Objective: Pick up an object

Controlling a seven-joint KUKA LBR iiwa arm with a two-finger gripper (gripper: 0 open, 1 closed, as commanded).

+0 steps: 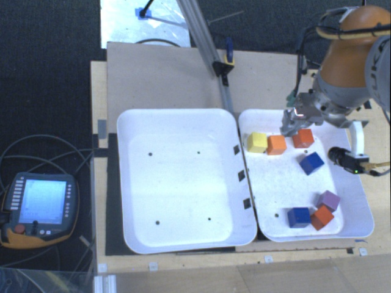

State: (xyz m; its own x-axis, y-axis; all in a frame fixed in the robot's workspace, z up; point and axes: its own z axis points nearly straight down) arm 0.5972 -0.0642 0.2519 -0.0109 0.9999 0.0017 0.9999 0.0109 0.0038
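Note:
The right bin (269,224) holds several blocks. A yellow block (256,142) and an orange block (276,144) sit side by side near its back left. A red-orange block (303,138) lies just right of them, directly under my gripper (292,127), which hangs low at the bin's back. A blue block (311,162) sits mid-bin. Near the front right are a purple block (328,199), an orange-red block (322,217) and a second blue block (299,217). The fingers are hidden among the wrist parts.
The left bin (177,182) stands beside the right one. A slanted metal pole (201,35) rises behind the bins. A teach pendant (40,209) with cables lies on the floor at the left. The arm's grey and orange body (354,54) overhangs the right bin's back corner.

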